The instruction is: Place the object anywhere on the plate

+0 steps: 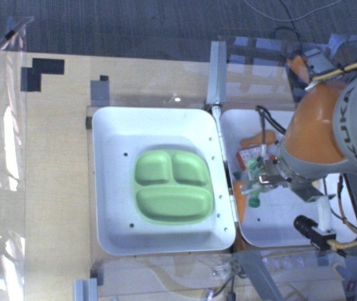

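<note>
A pale wooden surface (53, 187) carries two shallow white bins side by side; the left bin (109, 187) holds a green plate (173, 187) with three compartments, two small ones at the far side and one long one nearer the camera; the plate lies flat near the middle of that bin, a little toward its right wall; its compartments look bare.

The right bin (272, 231) sits just beside the left one, the two parted by a thin divider; the grey arm (354, 124) with its orange band (313, 124) reaches in from the right and hangs over this bin; the tool (256, 179) is low over the left part of the right bin, among a small cluster of objects (250, 162) in orange, green and white, close to the divider; whether the tool is open, closed or gripping anything cannot be told, since the wrist and clutter hide it; the objects are all in the right bin, well apart from the plate.

A clear plastic sheet (2, 168) stands along the left side of the surface; black tape marks (40, 73) lie on the wood at the far left; beyond the surface is dark grey carpet (134, 11) with a thin cable (278, 5) looping across it at the upper right.
</note>
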`<state>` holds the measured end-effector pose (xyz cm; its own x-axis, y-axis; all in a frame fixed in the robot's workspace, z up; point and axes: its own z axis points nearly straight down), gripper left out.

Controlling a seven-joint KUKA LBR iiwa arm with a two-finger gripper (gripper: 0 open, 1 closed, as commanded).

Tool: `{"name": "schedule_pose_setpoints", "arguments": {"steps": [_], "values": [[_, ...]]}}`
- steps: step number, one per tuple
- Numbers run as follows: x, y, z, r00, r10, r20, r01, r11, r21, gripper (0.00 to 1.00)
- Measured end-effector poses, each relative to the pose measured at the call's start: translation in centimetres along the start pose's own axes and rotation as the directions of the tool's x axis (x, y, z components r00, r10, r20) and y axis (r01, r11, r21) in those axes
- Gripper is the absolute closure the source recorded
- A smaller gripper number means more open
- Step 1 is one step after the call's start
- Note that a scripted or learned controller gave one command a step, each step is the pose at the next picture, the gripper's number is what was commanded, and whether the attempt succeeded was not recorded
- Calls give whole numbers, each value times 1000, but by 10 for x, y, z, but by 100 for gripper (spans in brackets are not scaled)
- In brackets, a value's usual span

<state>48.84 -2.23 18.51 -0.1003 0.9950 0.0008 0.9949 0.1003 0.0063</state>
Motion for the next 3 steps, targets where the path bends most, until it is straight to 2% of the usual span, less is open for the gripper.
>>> {"name": "schedule_pose_setpoints", "arguments": {"steps": [1,2,3], "values": [[70,52,1,1000,5,1,-5,1000,3,100],[70,52,1,1000,5,1,-5,1000,2,0],[61,114,0,991,-136,2,136,991,1,0]]}}
